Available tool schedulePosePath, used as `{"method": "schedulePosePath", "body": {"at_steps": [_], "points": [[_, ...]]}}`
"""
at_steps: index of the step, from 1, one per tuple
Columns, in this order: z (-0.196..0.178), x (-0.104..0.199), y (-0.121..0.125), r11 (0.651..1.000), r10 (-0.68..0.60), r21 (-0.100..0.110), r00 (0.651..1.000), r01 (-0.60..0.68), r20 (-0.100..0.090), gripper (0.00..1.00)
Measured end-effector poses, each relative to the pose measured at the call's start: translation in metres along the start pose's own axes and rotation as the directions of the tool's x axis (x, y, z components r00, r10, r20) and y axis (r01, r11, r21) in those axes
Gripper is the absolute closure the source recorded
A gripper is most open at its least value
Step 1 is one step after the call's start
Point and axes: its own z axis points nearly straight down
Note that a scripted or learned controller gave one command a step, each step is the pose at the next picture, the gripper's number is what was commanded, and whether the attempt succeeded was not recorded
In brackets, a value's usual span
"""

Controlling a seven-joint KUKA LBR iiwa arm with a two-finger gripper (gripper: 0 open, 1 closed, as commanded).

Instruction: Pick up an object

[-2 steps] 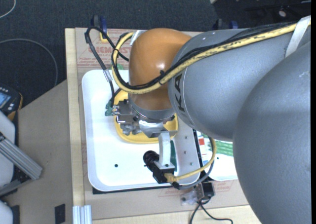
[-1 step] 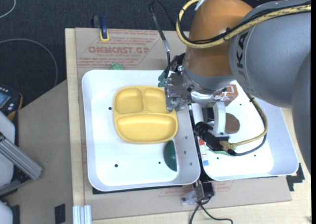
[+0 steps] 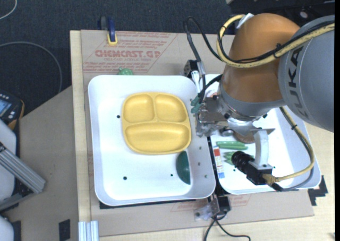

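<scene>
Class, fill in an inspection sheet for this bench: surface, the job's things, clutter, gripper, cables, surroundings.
Surface: two white bins, left bin and right bin, on a brown board.
Job's things: yellow divided plate and dark green object in the left bin; green pieces in the right.
Clutter: nothing seen.
Gripper: hidden beneath the arm's wrist.
Cables: yellow cable looping over the right bin.
Surroundings: dark carpet.

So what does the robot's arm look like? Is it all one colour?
No. The arm is grey with black letters on its side, and a big rounded orange part sits above the wrist. A yellow cable loops around the orange part, with black cables beside it. The wrist end is grey metal.
</scene>
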Motion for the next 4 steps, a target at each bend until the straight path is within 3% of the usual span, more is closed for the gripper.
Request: {"method": "schedulePosePath", "body": {"at_steps": [1, 2, 4], "points": [[-0.126, 0.024, 0.002, 1.0, -0.007, -0.02, 1.0, 0.007, -0.005, 1.0], [-0.129, 0.023, 0.002, 1.0, -0.004, -0.008, 1.0, 0.004, 0.001, 1.0], [-0.149, 0.024, 0.003, 1.0, -0.005, -0.013, 1.0, 0.005, 0.001, 1.0]]}}
